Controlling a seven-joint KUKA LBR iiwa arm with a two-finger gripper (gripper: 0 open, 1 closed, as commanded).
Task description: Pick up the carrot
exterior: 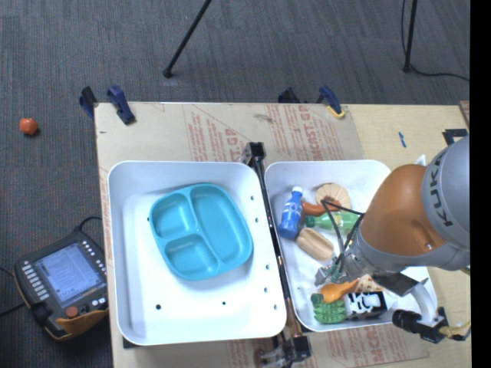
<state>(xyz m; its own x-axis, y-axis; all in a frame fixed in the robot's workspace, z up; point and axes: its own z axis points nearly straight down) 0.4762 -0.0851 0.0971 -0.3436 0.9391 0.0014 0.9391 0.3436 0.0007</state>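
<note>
Here the arm (418, 221) reaches in from the right and hangs low over the right bin (383, 171), its orange band covering much of that bin's right half. The gripper (337, 273) sits at the lower end of the arm, just above the carrot (340, 289). The carrot lies in the lower part of the right bin, orange body pointing left, with its green leafy top (330, 310) just below it. The tip of the gripper looks to be touching or just beside the carrot's upper edge, but I cannot tell whether the fingers are wide or narrow, nor whether the carrot sits between them. Above the carrot lie a tan bun (314, 244), a blue bottle (291, 211) and a green item (337, 221). The left bin (126, 205) holds a blue divided plate (201, 231). Both bins rest on the worktop (192, 129).
</note>
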